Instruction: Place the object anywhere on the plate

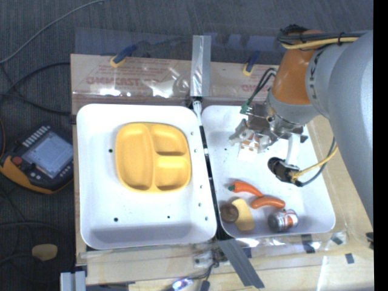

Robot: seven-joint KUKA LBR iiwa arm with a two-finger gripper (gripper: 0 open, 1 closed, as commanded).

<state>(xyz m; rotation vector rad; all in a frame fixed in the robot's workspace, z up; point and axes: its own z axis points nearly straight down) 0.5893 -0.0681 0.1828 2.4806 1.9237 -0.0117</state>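
Dark carpet w/ loose cables runs round the bench [85, 65], and a handheld control unit [37, 157] lies on the floor at left.

Gripper [253, 139] hangs low over the upper half of the right bin [327, 217]. A small whitish, tag-like thing [248, 149] sits right at its tip, but I cannot tell how the jaws stand or whether they grip it; the wrist hardware hides them. Behind it come the orange band and the grey arm [345, 90], w/ a black cable plug [280, 170] dangling just beside.

Near the front wall of that bin: 2 carrots, one [245, 188] and another [267, 202] close together; 1 yellow wedge w/ a brown end [241, 213] just below them; 1 small can [282, 220] on its side. Which one is the task's object I can't say; all 4 lie in the right bin, well apart from the plate.

Left bin [91, 223] holds 1 yellow plate [153, 156] w/ 3 compartments, nothing on it. So 2 bins, 1 plate, 1 arm.

Risks, as I judge them: nothing secure is visibly held, so a carry-over may arrive w/ nothing. Carrots and can are round and may roll or slip on the close. Items are crowded, so a descent may nudge a neighbour. The divider between bins could snag a low transfer.
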